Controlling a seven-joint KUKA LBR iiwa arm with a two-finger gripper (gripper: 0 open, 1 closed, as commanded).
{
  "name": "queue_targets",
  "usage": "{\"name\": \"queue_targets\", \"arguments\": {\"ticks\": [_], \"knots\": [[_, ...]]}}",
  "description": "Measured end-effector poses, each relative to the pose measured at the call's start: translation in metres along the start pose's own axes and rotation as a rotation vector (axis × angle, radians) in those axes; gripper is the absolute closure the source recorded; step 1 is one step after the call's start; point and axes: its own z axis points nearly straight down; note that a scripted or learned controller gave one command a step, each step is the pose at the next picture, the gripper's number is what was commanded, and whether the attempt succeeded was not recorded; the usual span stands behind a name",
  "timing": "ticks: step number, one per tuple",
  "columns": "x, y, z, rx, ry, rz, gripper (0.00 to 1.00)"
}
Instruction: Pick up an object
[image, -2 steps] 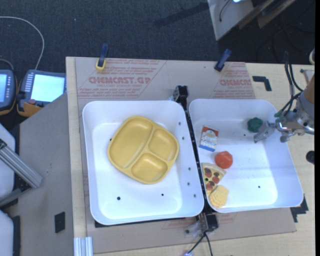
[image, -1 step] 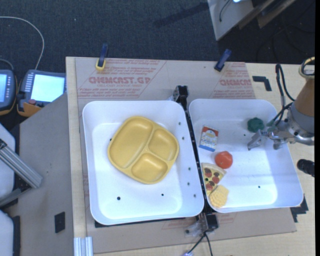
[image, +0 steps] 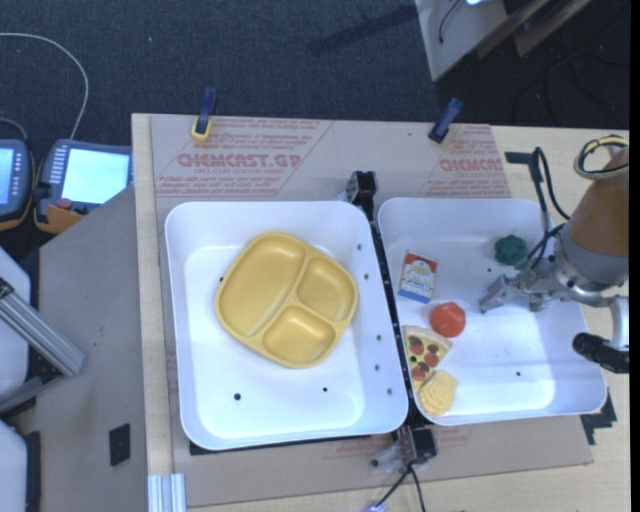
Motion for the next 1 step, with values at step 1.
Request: {"name": "queue_targets", "arguments": {"ticks": [1], "knots": [[-0.0014, 0.001, -0.0131, -0.005, -0.004, 0.0, 1.0]]}}
